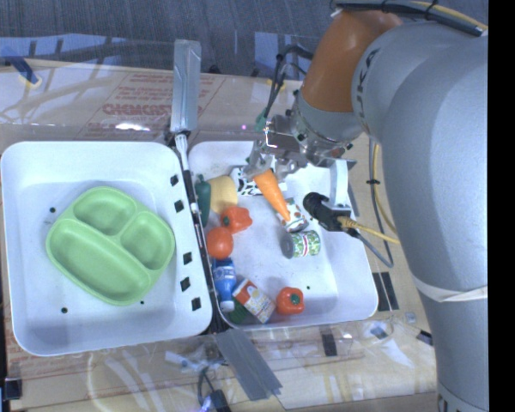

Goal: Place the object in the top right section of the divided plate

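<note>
The end effector (275,163) hangs over the carrot (275,197) at the right bin's twelve o'clock; its grip I cannot tell. Crowding toys could spoil the pick, leaving the green plate (112,243) unfilled.

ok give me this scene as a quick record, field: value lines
plate: green divided plate in left bin, no items on it
arm: reaching into right bin from the right
pincer: pincer above the bin's far end, by the carrot
right bin items: carrot, tomato, can, small carton, red pepper
task state: nothing placed yet
</note>
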Tool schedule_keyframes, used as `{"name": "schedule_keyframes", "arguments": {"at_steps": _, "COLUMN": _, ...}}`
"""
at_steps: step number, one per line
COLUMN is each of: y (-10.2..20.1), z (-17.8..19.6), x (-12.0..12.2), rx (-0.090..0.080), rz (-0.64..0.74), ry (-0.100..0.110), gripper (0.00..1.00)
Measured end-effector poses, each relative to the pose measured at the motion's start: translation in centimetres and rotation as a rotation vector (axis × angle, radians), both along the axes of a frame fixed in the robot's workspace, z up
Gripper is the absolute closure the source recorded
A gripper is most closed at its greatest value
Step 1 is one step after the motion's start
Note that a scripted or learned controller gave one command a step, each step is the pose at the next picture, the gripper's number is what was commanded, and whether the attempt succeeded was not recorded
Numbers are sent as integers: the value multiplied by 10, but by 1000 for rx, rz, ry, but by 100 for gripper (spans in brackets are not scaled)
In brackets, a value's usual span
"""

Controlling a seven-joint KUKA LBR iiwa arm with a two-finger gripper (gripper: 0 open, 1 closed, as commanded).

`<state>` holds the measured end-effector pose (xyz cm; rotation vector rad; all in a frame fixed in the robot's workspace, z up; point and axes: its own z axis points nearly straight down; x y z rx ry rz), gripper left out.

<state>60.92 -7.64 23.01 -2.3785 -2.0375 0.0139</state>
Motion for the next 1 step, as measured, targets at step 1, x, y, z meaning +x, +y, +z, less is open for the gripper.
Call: {"name": "schedule_keyframes", "arguments": {"at_steps": 1, "y": -31, "z": -107, "x": 46, "rx": -2, "rz": -187, "ry": -16, "gripper": 100}}
